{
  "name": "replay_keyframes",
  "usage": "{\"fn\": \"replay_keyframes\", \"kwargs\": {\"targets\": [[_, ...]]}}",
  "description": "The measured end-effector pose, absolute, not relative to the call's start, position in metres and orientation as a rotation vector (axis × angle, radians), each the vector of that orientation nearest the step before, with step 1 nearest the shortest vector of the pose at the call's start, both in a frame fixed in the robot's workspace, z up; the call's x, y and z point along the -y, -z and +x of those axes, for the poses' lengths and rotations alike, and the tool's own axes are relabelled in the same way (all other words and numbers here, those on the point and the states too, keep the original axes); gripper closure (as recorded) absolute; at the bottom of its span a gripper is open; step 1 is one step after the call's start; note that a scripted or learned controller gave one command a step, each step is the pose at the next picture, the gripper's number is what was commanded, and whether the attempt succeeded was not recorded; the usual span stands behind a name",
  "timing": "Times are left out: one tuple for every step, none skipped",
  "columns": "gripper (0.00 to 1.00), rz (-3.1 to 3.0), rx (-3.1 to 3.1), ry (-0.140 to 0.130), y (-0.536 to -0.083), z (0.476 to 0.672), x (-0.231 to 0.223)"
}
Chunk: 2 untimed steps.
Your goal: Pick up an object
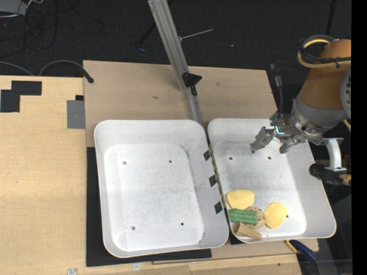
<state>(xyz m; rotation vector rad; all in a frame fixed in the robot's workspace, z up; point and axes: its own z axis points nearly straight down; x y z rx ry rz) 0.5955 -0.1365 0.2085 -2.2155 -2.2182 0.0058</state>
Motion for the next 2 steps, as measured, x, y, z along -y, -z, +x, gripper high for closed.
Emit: {"fn": "replay_keyframes", "kwargs": {"targets": [[0.0,-2.219,2.22,-0.002,-0.211,0.596,0.137],[0.0,-2.217,2.216,-0.008,-0.154,0.599,0.145]]}}
